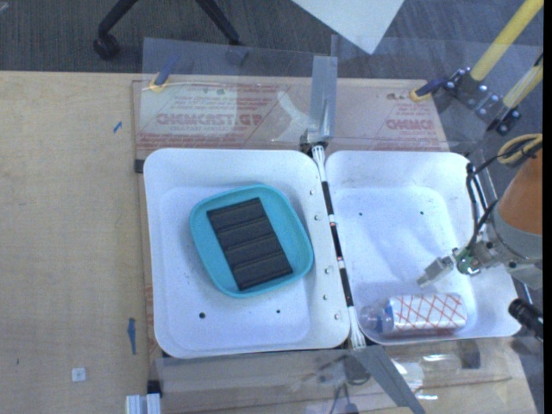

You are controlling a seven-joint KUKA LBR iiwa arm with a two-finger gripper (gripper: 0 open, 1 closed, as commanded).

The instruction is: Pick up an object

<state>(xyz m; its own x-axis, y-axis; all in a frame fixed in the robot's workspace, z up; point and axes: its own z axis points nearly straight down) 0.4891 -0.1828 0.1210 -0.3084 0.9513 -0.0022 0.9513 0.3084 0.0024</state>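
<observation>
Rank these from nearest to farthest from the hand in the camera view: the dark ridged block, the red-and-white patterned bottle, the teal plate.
1. Red-and-white patterned bottle, lying in the right bin just below the hand.
2. Teal plate, in the left bin; its right rim comes nearer than the block.
3. Dark ridged block, resting on the plate.

The arm (pixel 523 210) is reaching in from the right edge, its orange band sitting above the wrist. The gripper (pixel 438 270) is pointing leftward and slightly down ahead of the wrist, seemingly tilted, though blur is obscuring detail.
</observation>
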